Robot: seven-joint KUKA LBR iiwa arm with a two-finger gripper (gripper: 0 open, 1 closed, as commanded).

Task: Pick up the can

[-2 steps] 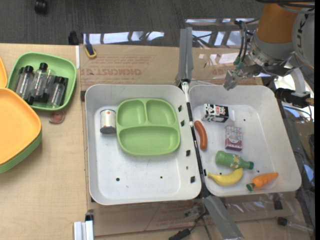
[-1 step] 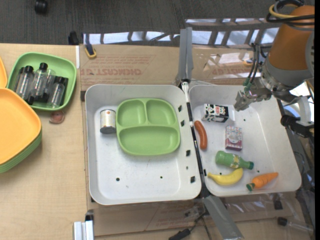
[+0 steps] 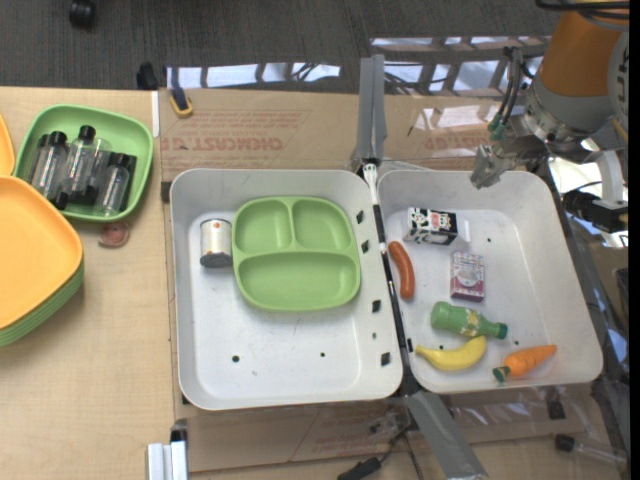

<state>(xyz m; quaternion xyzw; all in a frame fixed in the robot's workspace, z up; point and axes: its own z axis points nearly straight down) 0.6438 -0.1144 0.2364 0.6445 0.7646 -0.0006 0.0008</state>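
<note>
Can [image 3: 215, 242]: it lies on its side in the left bin [image 3: 195, 368], at the left, just beside the green divided plate [image 3: 297, 252].
Gripper [image 3: 487, 171]: it is above the far edge of the right bin [image 3: 575, 268], well apart from the can; whether it is released or clenched I cannot tell.
Right bin, far part: a small black and white carton [image 3: 432, 226], with a pink packet [image 3: 467, 275] near it.
Right bin, left side: a red sausage [image 3: 402, 268].
Right bin, near part: a green bottle [image 3: 466, 321], a banana [image 3: 452, 354] and a carrot [image 3: 525, 361].
Bench, left: a green tray with dark vials [image 3: 80, 168], and stacked orange plates [image 3: 35, 263].
</note>
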